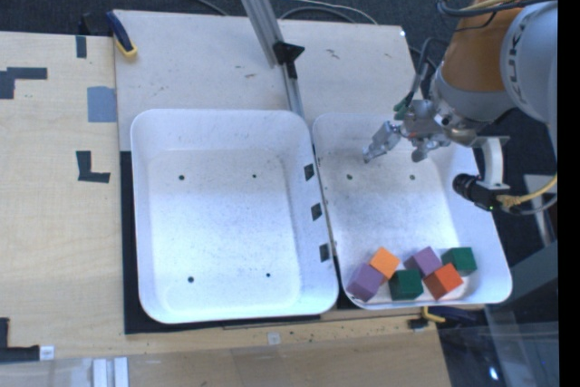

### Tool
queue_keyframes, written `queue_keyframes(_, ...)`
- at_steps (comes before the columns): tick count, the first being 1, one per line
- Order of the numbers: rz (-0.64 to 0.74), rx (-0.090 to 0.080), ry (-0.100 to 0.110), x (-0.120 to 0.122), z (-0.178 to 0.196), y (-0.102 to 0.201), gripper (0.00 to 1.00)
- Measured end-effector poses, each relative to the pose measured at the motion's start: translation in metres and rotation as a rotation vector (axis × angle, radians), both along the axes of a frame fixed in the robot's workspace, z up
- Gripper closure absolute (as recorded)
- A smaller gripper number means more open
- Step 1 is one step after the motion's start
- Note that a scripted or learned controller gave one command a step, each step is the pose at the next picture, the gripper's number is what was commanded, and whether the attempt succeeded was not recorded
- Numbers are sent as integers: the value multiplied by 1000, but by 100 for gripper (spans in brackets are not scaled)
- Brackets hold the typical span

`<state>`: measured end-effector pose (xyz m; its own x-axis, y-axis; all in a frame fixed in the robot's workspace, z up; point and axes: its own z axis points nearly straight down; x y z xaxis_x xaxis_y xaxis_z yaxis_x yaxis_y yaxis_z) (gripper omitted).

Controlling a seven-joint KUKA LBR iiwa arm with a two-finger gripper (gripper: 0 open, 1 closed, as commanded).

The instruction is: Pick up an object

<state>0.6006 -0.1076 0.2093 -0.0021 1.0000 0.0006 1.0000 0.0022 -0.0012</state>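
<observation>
Several small blocks lie clustered at the near edge of the right bin [399,204]: a purple block [365,281], an orange block [384,262], a dark green block [406,285], another purple block [423,262], a red-orange block [443,280] and a green block [460,260]. My gripper [399,149] hangs over the far part of the right bin, well away from the blocks. Its fingers [378,147] are spread apart with nothing between them.
The left bin [217,213] sits beside the right one, with black clips along the shared wall. A slanted metal rail [258,0] crosses the bench at the back. A yellow-tipped clamp [122,36] lies at the back left. Cables trail behind the bench.
</observation>
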Motion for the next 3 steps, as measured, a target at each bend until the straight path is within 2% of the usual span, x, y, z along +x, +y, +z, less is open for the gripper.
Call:
queue_keyframes(1,-4,1,11,-54,-116,-16,0)
queue_keyframes(2,2,0,-1,-22,-116,7,0)
queue_keyframes(3,0,1,2,-24,-106,5,100)
